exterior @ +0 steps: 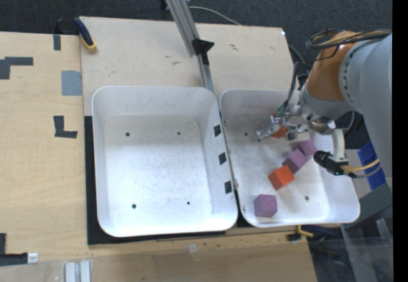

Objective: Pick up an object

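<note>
My gripper (270, 129) hangs low over the upper middle of the right bin (255, 105), with the grey arm and its orange band (328, 76) reaching in from the right. A small orange-red piece (279, 133) shows right against the gripper; whether it is held is unclear. Below and to the right lie two purple blocks (307, 147) (295, 160) touching each other. An orange block (281, 177) sits just beneath them. A purple cube (265, 205) rests near the bin's front wall.
The left bin (102, 147) lies beside the right one, with a raised divider rim between them. A slanted metal pole (182, 9) comes down to the back rims. A yellow-and-blue tool (85, 35) lies on the bench at the far left.
</note>
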Tool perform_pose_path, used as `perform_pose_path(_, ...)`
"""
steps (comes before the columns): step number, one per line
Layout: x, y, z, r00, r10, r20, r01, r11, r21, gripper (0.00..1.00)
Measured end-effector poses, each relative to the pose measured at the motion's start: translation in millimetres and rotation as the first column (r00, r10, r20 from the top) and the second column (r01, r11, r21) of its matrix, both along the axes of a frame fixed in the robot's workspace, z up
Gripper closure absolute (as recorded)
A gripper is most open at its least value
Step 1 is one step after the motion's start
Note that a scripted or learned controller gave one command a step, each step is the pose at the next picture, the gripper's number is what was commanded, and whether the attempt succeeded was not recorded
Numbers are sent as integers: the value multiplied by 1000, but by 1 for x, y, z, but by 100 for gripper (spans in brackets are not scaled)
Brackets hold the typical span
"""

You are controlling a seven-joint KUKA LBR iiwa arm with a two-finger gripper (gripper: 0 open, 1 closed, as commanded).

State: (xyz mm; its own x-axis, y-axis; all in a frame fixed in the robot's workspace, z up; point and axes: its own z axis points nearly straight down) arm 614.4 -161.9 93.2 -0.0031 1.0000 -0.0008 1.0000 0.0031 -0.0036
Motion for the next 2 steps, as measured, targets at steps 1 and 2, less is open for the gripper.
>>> perform_pose_path(1,38,1,-6,998,-11,-54,12,1000,11,0)
perform_pose_path(2,37,1,3,998,-11,-55,12,1000,9,100)
